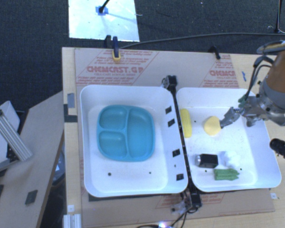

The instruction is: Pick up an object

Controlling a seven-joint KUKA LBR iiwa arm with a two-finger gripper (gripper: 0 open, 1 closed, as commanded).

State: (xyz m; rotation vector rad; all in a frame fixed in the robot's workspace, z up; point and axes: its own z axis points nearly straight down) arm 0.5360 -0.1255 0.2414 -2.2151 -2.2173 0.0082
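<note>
Yellow round object [212, 126]: right bin [261, 151], upper middle. Gripper [229, 118]: just beside its right edge; whether the tip touches it, cannot tell; grip state not discernible. Yellow bar [185, 122]: against the bin's left wall. Black block [208, 160], white lump [229, 158], green piece [226, 174]: near the front edge. Blue divided plate [127, 132]: centre of left bin [92, 175].

- white bins [133, 186]: smooth glossy plastic
- blue divided plate [127, 132]: smooth plastic, slight sheen
- bench board [147, 65]: matt, paper-faced, red print
- floor [28, 27]: dark, rough, carpet-like
- yellow clamp [116, 56]: plastic
</note>
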